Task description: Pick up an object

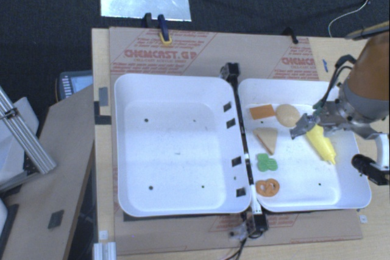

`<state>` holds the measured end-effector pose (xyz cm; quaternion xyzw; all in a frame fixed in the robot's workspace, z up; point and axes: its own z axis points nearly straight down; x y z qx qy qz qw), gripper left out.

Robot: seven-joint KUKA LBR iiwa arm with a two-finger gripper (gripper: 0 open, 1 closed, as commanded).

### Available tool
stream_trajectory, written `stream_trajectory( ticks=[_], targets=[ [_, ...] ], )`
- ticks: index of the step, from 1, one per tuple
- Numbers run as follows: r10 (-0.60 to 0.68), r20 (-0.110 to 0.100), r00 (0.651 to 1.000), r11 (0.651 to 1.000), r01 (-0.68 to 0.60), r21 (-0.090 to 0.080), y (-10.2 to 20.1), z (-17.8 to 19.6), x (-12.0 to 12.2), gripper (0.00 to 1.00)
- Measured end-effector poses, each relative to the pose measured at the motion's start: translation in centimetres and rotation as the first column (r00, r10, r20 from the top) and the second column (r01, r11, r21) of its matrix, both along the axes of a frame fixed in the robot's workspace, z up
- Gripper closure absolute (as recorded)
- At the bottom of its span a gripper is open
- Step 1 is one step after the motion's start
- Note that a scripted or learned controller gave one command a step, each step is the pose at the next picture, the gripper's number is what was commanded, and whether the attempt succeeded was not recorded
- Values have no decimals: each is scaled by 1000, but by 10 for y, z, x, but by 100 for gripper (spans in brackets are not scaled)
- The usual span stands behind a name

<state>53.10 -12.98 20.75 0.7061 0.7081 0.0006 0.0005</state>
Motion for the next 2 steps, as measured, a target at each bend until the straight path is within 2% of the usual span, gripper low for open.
stream_trajectory(
  ticks=[1,2],
  targets=[
    [2,3,1000,1000,-2,0,0,11,1,100],
    [12,11,1000,1000,-12,3,91,106,-6,100]
  ],
)
